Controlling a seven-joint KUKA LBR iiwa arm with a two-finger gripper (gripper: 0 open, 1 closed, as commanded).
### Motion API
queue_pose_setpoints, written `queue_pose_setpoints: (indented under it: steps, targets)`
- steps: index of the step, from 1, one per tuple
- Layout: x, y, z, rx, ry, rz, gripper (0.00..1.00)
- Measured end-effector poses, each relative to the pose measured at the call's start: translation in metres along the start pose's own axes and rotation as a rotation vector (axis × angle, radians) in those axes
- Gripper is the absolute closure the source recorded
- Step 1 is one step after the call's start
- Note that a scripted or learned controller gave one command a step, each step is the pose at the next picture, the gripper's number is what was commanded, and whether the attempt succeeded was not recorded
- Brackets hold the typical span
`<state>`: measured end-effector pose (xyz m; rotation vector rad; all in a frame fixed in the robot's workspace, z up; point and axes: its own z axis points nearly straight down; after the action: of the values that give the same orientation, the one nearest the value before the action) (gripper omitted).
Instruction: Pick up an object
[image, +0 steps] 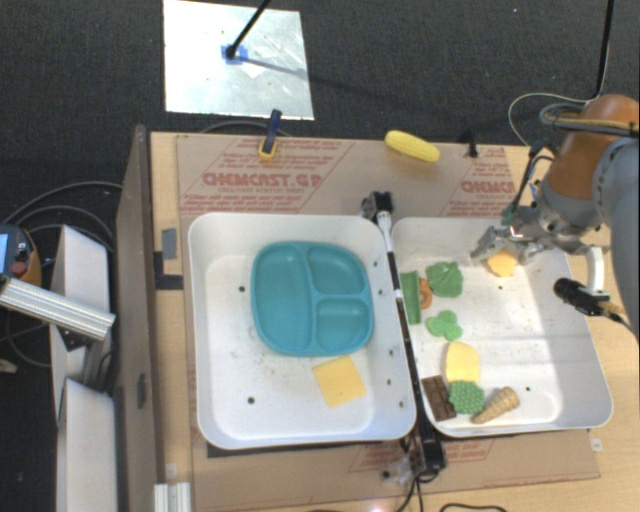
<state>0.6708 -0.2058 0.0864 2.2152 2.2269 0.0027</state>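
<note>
at the near edge of the right shallow white bin (585, 405) you see a tan ridged cone piece (497, 404), a bumpy green piece (466, 397) and a dark brown block (437, 396), lying close together. a little farther there is a pale yellow rounded slab (461, 361), then two green leafy pieces (443, 325) (444, 278), with a long green stick (409, 296) along the wall between the bins. in the left white bin (215, 300) lie a flat yellow square (339, 381) and a teal divided plate (311, 298).

at the far side of the right bin, the small yellow-orange rounded piece (502, 265) is the thing nearest to the gripper (512, 241). it lies just under the tips, a little toward you, and seems to touch them. it is about round, so i see no long axis to align with. whether the jaws are spread or clenched, i cannot tell from this angle, and i cannot say the piece is held.

behind the bins, a yellow banana-like toy (412, 146) lies on the cardboard sheet (300, 175).
</note>
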Motion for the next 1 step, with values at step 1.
queue_pose_setpoints:
  steps: [1]
  targets:
    - [-0.0004, 0.0, -0.0108, -0.006, -0.004, -0.002, 1.0]
